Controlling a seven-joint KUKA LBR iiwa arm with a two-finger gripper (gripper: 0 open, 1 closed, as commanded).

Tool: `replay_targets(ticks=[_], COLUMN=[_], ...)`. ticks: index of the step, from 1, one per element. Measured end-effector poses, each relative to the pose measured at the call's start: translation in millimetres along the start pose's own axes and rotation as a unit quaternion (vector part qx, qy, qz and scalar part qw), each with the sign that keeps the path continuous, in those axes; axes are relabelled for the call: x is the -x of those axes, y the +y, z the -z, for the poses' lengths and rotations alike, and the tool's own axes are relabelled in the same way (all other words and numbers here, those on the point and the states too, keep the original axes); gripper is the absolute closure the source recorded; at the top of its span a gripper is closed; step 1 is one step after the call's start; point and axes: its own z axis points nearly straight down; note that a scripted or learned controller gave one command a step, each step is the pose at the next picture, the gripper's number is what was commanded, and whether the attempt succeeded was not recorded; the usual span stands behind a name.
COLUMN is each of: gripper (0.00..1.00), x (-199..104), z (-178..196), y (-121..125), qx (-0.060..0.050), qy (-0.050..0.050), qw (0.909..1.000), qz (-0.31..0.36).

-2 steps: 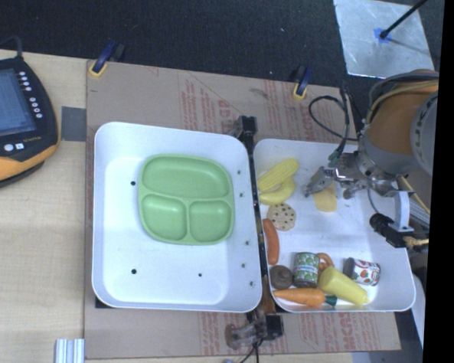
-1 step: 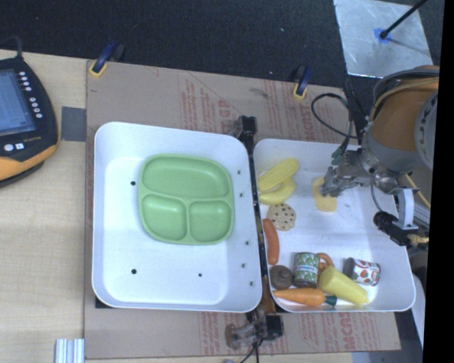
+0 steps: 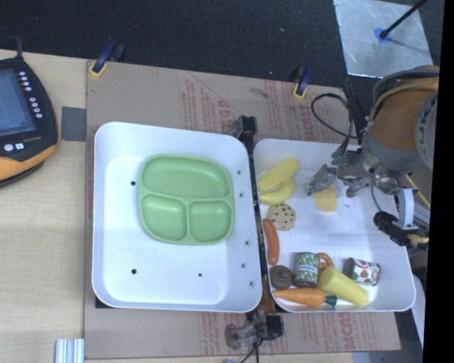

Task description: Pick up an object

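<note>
We list: a left white plastic bin (image 3: 118,208) bearing a green three-section plastic tray (image 3: 186,199), well left of the fingers (image 3: 336,180). Right white bin (image 3: 391,264). The fingers are spread wide, gripping nothing; a pale yellow cheese wedge (image 3: 327,199) lies just below them, yellow corn cob (image 3: 278,171) leftward.

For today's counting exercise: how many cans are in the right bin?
2. A green can stands near the front, beside the carrot; a red-and-white can lies at the front right.

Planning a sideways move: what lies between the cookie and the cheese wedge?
In the camera view, bare white bin floor separates the cookie from the cheese wedge.
</note>
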Motion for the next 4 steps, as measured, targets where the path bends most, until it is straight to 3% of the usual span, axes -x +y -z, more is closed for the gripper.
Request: replay_targets(ticks=[1,2,3,4], gripper=[0.0,0.0,0.0,0.0], x=[-6.8,11.2,23.4,-16.0], z=[-24.0,-23.2,-23.7,-23.9], y=[-15.8,32.5,8.9,-16.6], qx=[0.001,0.002,0.001,0.001], qy=[0.0,0.001,0.001,0.0], qw=[1.0,1.0,1.0,1.0], qz=[-0.002,-0.001,-0.002,-0.001])
